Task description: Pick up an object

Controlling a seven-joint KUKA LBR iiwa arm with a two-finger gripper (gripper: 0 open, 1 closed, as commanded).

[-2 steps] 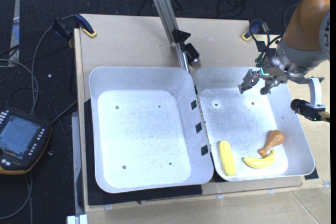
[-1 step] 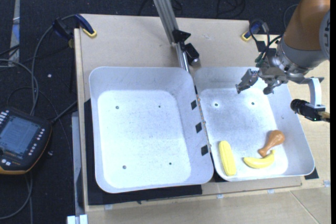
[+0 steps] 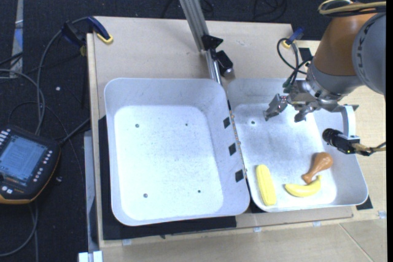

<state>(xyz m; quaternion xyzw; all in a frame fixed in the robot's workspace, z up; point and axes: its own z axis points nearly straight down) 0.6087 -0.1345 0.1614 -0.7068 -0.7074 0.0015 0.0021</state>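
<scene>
looking down at my bench (image 3: pixel 153 46), the biggest things on it are the two white bins: the left bin (image 3: pixel 166 150) and the right bin (image 3: pixel 288 138), whose rims meet down the middle.

my arm (image 3: pixel 350 52) comes in from the right, its orange band up high and the grey wrist bent down over the upper part of the right bin. the gripper (image 3: pixel 286 108) hangs above the bin floor near its upper middle, its two fingers spread apart with nothing between them.

the arm's upper links are cut off by the frame edge, and the wrist body covers part of the right bin's far rim. i can't make out whether the fingertips touch the bin floor or float just above it.

the things to pick all lie in the lower right corner of the right bin, well apart from the gripper: a yellow corn cob (image 3: pixel 266 184) lying lengthwise, a small banana (image 3: pixel 303 189) just beside it, and a brown drumstick-shaped toy (image 3: pixel 318 165) whose narrow end reaches down to the banana.

a metal pole (image 3: pixel 193 6) slants over the bench's far side, a blue clamp (image 3: pixel 95 29) grips the far left corner, and a handheld pendant (image 3: pixel 21 162) lies on the floor to the left.
</scene>
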